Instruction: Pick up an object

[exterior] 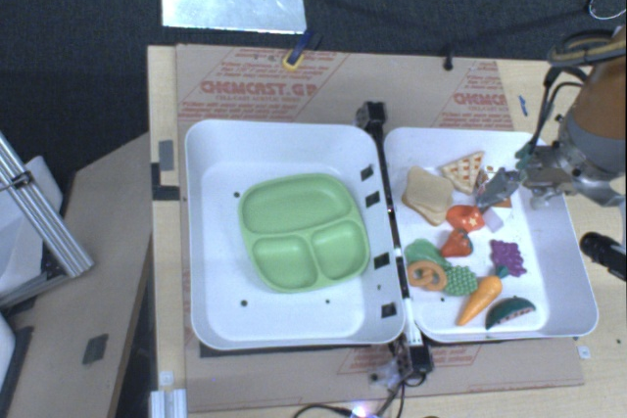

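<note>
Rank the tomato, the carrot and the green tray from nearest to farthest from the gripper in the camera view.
From the gripper, in the right bin:
1. Tomato, just below-left of it, same bin.
2. Carrot, lower in that bin, near the front.
3. Green tray, across the divider in the left bin.

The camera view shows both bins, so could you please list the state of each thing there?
Green tray: flat in the left bin.
Bread slice: lying in the right bin.
Tomato: resting by the gripper.
Carrot: lying flat.
Grapes: lying loose.
</note>
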Controlling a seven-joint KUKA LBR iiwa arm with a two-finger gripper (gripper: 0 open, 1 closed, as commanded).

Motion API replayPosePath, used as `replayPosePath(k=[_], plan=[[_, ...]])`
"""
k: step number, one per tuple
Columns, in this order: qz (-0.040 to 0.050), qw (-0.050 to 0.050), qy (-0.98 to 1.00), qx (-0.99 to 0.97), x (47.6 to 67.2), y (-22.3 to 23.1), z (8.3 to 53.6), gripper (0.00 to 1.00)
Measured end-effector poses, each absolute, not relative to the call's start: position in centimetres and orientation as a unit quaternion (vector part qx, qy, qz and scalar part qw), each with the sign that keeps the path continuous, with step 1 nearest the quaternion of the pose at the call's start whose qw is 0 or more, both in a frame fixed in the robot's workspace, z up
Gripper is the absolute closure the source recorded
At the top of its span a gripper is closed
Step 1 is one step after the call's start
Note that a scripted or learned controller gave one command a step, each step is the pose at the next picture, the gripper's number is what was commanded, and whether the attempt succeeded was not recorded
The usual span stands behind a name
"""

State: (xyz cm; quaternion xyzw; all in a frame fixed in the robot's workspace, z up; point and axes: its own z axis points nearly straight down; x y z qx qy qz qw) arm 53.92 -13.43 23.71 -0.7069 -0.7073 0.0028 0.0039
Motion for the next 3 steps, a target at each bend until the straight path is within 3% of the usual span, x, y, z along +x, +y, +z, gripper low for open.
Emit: replayPosePath(k=[1, 3], plan=[[-0.0004, -0.001, -0.708, -0.706, 54.1, -13.4, 24.3, 0.0], [0.0006, 0.001, -0.707, -0.707, 53.3, -13.3, 13.4, 0.0]])
